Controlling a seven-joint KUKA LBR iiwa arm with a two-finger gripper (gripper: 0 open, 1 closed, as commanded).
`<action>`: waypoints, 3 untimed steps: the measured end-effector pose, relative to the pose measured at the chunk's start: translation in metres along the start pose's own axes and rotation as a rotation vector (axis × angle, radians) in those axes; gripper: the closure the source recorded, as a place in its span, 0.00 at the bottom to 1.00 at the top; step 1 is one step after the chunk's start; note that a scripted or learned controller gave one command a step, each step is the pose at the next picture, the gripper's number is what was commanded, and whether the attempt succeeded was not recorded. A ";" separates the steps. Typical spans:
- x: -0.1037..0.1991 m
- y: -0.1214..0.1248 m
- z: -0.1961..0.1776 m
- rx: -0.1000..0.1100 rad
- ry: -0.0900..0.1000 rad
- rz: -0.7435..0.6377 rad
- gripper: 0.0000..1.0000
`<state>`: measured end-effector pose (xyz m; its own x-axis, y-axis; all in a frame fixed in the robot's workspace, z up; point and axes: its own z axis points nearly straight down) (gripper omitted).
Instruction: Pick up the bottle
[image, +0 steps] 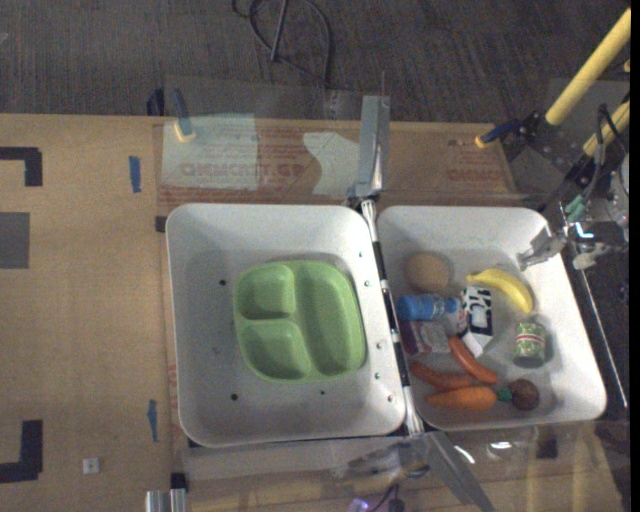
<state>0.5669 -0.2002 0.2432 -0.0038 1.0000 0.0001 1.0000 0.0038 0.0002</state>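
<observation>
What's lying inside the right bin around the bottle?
Around the bottle in the right bin: a brown round fruit, a banana, carrots, a green can and a dark round item. What lies under this pile is covered.

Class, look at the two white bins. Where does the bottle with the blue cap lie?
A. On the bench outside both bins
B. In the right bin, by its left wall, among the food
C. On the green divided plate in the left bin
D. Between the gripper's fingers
B: the bottle lies on its side in the right bin, close to its left wall, below the potato and above the carrots.
</observation>
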 end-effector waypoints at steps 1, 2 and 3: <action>0.096 0.046 0.116 0.001 0.000 -0.077 0.00; 0.105 -0.033 0.156 -0.006 0.001 -0.084 0.00; 0.038 0.050 0.157 -0.005 -0.003 -0.333 0.00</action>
<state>0.6168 -0.1621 0.0861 -0.3305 0.9438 -0.0036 0.9438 0.3305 0.0049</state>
